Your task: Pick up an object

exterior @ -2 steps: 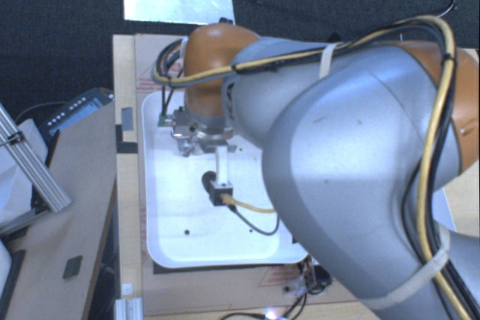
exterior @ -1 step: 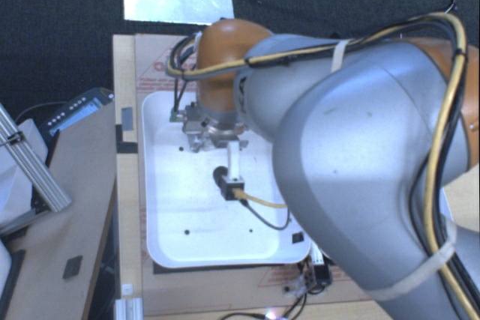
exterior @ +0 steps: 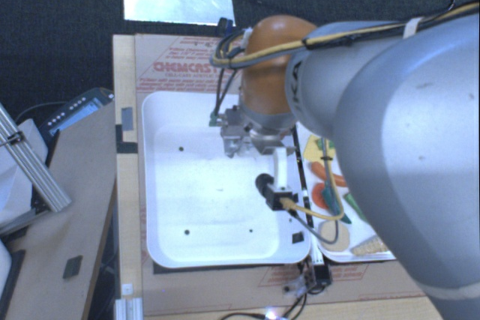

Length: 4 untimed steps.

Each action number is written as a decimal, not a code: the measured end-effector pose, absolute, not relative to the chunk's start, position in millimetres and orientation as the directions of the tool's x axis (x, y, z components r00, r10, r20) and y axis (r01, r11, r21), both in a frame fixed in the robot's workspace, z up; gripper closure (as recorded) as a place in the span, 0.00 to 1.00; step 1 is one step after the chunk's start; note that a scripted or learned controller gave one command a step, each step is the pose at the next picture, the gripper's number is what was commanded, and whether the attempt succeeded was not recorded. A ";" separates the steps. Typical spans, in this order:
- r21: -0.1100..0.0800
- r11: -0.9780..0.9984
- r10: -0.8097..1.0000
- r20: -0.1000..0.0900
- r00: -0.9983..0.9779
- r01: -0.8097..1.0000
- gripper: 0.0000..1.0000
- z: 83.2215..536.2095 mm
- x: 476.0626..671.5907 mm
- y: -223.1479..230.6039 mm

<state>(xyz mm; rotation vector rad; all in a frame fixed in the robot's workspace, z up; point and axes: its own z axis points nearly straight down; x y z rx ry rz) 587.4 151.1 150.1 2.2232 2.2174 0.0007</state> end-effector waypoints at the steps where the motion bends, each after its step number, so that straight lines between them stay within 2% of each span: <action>1: 0.017 0.009 1.000 0.007 -0.009 1.000 1.00 289.8 592.0 195.6; 2: -0.005 0.005 1.000 -0.001 -0.005 1.000 1.00 218.9 579.9 208.4; 3: -0.010 0.000 1.000 -0.002 0.000 1.000 1.00 160.3 527.8 188.3; 4: 0.004 0.005 1.000 0.003 -0.005 1.000 1.00 213.4 523.5 205.5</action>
